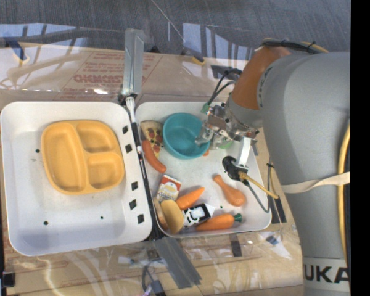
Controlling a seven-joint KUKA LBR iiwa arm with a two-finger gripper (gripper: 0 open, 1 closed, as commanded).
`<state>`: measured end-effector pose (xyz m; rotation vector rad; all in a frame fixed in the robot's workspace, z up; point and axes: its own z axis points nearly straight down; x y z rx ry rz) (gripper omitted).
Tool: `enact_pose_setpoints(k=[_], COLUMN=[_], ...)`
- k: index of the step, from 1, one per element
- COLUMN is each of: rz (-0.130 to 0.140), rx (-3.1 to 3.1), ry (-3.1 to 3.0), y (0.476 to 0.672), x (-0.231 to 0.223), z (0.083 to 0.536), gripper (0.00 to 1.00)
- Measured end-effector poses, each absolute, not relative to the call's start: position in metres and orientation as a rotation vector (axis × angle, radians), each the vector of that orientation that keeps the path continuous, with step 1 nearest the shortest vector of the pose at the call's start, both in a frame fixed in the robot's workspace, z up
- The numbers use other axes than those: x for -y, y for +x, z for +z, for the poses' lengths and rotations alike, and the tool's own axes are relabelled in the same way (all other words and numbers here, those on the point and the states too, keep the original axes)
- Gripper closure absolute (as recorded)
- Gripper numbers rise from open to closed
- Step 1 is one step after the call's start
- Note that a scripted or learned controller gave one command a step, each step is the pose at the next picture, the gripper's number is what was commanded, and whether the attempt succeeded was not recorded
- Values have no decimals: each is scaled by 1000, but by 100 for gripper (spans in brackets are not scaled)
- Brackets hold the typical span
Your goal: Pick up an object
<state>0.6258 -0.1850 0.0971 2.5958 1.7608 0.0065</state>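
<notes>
A teal bowl (184, 135) sits upright in the right bin's (259, 217) upper part, gripper (208, 137) at its right rim.

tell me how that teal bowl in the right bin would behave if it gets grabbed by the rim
The teal bowl looks like thin moulded plastic, so probably stiff and light. Its smooth rim may slip in a pinch. Sitting upright with its mouth open, it would likely tilt when lifted from the side where the end effector is.
</notes>
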Motion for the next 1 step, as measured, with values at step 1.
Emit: enact_pose_setpoints(k=[1], rz=[9], rx=[-1830], ry=[2549], y=[638], x=[138], z=[202], gripper=[100])
